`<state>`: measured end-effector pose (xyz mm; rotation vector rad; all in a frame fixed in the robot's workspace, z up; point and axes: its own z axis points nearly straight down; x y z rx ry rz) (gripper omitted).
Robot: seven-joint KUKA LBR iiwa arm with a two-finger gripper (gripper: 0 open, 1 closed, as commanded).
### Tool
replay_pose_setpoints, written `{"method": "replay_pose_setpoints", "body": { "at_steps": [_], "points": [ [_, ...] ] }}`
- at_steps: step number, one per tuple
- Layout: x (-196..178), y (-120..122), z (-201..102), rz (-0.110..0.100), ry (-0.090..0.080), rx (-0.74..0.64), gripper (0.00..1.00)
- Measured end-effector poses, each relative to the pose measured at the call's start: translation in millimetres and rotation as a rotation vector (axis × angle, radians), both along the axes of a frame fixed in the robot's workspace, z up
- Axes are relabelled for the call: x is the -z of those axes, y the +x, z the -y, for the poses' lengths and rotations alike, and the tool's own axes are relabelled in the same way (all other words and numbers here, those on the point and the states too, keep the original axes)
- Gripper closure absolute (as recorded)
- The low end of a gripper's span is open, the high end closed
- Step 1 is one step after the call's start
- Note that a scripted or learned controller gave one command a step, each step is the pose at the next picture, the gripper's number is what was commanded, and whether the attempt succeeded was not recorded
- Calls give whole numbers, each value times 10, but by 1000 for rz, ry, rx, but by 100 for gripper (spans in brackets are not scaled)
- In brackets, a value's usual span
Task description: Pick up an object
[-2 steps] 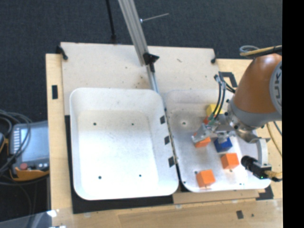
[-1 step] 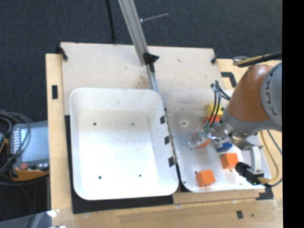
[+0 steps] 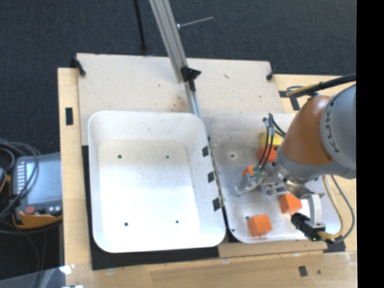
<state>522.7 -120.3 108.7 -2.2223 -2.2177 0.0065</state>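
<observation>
Bench [image 3: 174, 83] — two white bins | fingers [image 3: 255, 182] in right bin [image 3: 231, 137] — state unclear | orange block [image 3: 260, 225] nearby

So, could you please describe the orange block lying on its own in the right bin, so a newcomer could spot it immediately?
Start at the right bin, the one the arm reaches into. Go to its front edge: the orange block lies there, apart from the arm. Unlike the other orange pieces, it is fully in the open, with white floor all around it.

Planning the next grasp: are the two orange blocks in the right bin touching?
Apart: the camera view shows white bin floor between the lower orange block and the other orange block.
</observation>
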Motion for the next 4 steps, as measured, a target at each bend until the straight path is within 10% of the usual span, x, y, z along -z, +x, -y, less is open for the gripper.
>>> {"method": "replay_pose_setpoints", "body": {
  "at_steps": [1,4],
  "points": [
    [-135,26,-11,10,3,8,100],
    [-1606,62,-102,13,0,-8,100]
  ]
}}
